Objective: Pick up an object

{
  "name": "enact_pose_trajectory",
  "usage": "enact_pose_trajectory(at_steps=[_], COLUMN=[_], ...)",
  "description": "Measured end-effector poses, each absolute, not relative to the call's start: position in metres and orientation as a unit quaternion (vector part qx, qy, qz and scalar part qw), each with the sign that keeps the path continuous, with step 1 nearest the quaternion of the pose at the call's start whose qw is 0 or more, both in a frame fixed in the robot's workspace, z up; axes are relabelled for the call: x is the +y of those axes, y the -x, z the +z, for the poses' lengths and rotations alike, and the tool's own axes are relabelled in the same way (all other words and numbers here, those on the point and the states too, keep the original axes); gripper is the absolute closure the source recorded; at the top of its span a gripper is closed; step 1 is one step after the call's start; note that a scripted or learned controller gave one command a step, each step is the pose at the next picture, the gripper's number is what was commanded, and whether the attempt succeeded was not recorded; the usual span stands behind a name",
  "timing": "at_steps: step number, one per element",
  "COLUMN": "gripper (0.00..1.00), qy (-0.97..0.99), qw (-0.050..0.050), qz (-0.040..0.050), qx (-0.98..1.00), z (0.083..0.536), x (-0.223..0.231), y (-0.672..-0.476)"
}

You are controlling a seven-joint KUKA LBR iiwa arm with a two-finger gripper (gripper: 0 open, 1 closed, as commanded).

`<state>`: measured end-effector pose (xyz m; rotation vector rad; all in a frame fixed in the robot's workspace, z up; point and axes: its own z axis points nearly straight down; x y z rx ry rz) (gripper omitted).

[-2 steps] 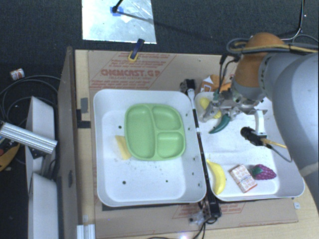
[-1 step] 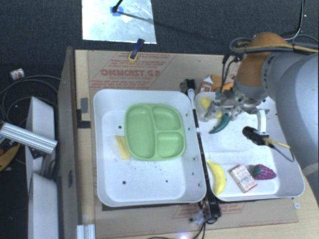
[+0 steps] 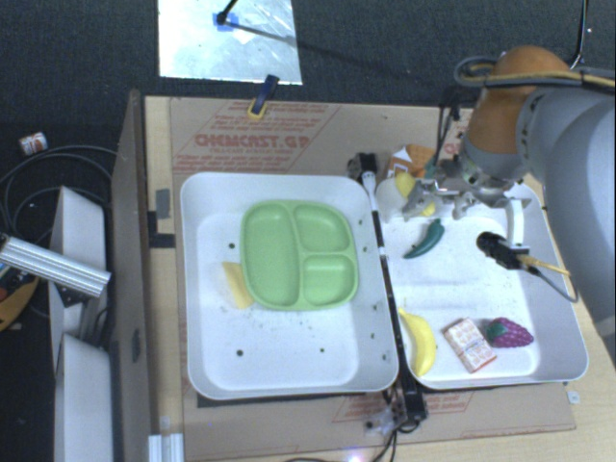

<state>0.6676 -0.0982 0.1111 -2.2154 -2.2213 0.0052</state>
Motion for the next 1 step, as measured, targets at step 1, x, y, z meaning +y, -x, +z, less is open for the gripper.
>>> enact_pose_trajectory(at_steps=[1], gripper=[0.00], qy=[0.706], qw=[0.012], qz=[0.0076], qx=[-0.708], z=[0.0796], x=[-0.1154], y=[-0.6630])
